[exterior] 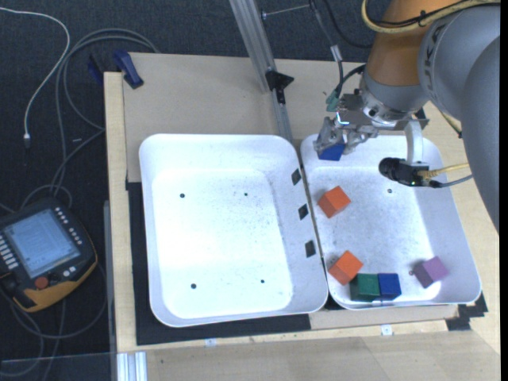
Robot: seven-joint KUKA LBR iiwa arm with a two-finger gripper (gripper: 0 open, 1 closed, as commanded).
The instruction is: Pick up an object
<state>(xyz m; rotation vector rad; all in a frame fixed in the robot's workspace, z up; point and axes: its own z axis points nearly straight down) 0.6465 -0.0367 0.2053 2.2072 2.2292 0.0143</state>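
Reaching in over the far end of the right bin (pixel 444 213), I have my hand (pixel 333 143) closed on a blue block (pixel 332 152), which sits between my fingers at the bin's far left corner, just above the rim there. The block looks lifted off the bin floor, though I cannot tell how far.

Taking that right bin as the landmark: an orange cube (pixel 334 201) lies on its floor toward the left wall, a little nearer the camera than my hand. A second orange cube (pixel 345 267) rests by the near left corner. Just beside it along the near wall is a green block (pixel 366 286), and touching that on its right is a blue cube (pixel 389 285). A purple block (pixel 431 271) lies farther right along the same near wall, apart from the blue one.

The left bin (pixel 159 213) sits directly against the right bin's left wall, the two rims meeting. Both rest on the bench (pixel 198 94). A teach pendant (pixel 44 252) lies on the floor well to the left of the bins.
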